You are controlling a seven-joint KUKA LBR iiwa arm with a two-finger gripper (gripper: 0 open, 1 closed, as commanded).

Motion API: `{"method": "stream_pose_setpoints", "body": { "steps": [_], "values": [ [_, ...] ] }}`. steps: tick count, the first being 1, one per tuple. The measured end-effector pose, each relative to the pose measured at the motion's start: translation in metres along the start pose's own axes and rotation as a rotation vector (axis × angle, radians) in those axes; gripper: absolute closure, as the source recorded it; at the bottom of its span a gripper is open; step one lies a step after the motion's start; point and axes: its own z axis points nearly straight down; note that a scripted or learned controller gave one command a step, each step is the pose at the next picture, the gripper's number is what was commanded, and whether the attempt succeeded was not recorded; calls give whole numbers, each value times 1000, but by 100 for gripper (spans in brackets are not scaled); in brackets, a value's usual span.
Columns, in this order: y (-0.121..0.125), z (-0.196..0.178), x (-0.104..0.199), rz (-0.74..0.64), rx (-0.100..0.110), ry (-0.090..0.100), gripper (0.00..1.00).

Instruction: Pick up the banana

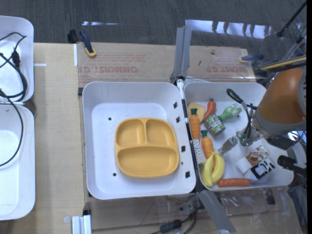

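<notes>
Lying curved and yellow, banana [214, 168] touches a carrot [207, 146].

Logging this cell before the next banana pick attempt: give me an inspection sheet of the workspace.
Surface: wooden bench bearing left bin and right bin.
Job's things: banana in right bin, near its front left corner, beside a carrot.
Clutter: yellow divided plate in left bin; toy sausage, green can, small packets in right bin.
Grippers: gripper over right bin, apart from the banana.
Cables: black cables at left.
Surroundings: dark carpet.
</notes>
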Motion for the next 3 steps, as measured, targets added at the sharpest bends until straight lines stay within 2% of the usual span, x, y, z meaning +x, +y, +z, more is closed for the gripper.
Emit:
{"method": "stream_pose_setpoints", "body": {
  "steps": [1, 2, 3],
  "values": [
    [-25, 1, 54, 97, 1, 1, 0],
    [-2, 0, 47, -50, 0, -4, 0],
    [-2, 0, 48, -51, 0, -4, 0]
  ]
}}
